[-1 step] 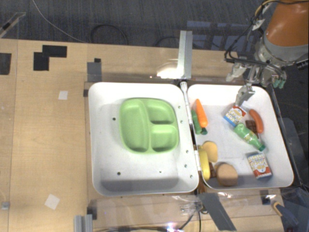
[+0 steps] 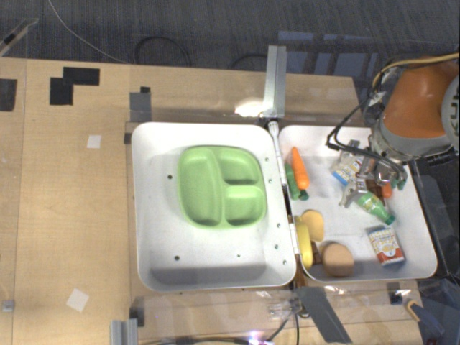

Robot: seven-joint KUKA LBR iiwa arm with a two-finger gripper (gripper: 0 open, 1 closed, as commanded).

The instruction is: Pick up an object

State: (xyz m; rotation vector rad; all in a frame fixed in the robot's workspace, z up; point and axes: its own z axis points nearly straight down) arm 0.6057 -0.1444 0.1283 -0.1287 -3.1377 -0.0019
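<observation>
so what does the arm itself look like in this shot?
Grey KUKA arm with a broad orange band above the wrist. Black cables loop off its left side down toward the gripper, a small cluster of metallic silver and dark parts.

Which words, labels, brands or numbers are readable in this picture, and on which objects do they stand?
No text can be read.
Small carton in the right bin: red, blue and white print, too blurred to read.
Blue and white packet beside the gripper: print too small to read.
Green bottle: no label legible.
Green tray in the left bin: no markings visible.
</observation>
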